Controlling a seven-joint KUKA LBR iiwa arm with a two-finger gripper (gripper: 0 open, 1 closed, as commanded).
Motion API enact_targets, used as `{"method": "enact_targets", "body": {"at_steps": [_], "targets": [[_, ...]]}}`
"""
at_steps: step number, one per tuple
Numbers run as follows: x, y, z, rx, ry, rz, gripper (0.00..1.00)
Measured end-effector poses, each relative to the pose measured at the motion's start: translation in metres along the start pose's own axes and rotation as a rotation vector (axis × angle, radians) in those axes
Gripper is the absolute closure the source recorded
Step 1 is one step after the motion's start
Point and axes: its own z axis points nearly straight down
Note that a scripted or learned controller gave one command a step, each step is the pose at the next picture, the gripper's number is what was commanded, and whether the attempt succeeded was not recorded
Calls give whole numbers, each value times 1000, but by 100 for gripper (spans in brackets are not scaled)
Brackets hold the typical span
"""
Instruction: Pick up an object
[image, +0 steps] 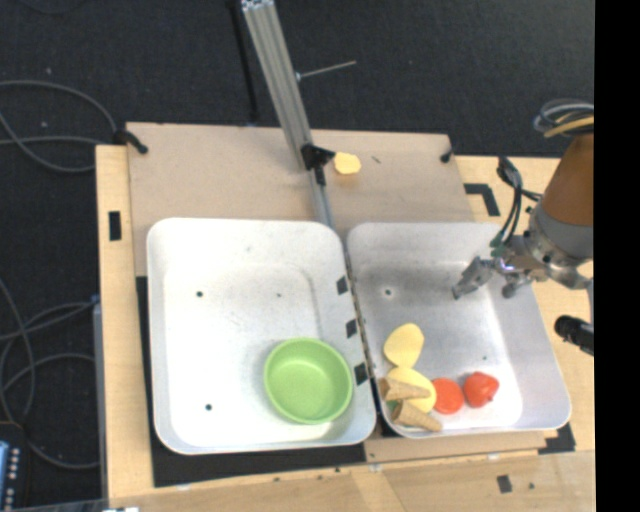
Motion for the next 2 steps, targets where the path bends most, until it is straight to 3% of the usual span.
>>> {"method": "enact_targets", "body": {"at_steps": [1, 2], "targets": [[1, -1, 63, 0, 0, 1, 0], [1, 1, 48, -10, 0, 3, 100]]}}
